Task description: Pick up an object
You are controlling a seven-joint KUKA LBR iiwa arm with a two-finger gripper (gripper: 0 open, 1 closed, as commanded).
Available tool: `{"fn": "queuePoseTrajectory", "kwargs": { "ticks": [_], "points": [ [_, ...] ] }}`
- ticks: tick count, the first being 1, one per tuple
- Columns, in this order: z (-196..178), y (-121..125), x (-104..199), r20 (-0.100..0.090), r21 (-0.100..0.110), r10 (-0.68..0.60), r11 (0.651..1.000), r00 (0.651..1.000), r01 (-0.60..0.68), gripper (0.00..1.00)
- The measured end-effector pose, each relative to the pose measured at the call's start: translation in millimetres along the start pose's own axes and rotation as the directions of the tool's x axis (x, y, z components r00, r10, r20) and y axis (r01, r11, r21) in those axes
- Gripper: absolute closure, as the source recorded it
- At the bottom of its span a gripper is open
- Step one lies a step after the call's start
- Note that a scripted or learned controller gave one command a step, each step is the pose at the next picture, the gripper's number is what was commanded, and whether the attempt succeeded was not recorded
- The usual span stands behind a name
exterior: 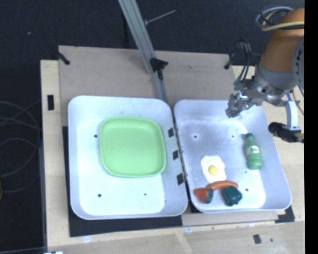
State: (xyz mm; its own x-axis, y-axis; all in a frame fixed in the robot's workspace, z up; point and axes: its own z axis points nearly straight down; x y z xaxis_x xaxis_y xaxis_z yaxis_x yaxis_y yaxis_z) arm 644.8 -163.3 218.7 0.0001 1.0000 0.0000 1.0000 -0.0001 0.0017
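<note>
Two white bins: left bin (85,194) with one green plate (132,146); right bin (201,115) with one green bottle (253,151), one fried egg (212,168), one sausage (221,184), one red-orange toy (203,194), one dark green toy (232,196). One gripper (236,107) over right bin's far edge, holding nothing, apart from toys; open or closed, cannot tell.

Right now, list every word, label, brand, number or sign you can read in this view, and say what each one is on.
No text can be read in this view.
Green bottle in the right bin: carries a pale label band, too small and blurred to read.
Green plate, fried egg toy, sausage toy: no markings visible.
</note>
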Motion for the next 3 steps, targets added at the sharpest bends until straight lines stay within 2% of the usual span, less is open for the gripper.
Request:
{"fn": "queuePoseTrajectory", "kwargs": {
  "ticks": [2, 3],
  "points": [
    [-0.3, -54.7, 88.0, 0.0, 0.0, -0.002, 1.0, 1.0, 0.002, 1.0],
    [1.1, -72.3, 128.1, -0.001, 0.001, -0.003, 1.0, 1.0, 0.003, 1.0]
  ]
}}
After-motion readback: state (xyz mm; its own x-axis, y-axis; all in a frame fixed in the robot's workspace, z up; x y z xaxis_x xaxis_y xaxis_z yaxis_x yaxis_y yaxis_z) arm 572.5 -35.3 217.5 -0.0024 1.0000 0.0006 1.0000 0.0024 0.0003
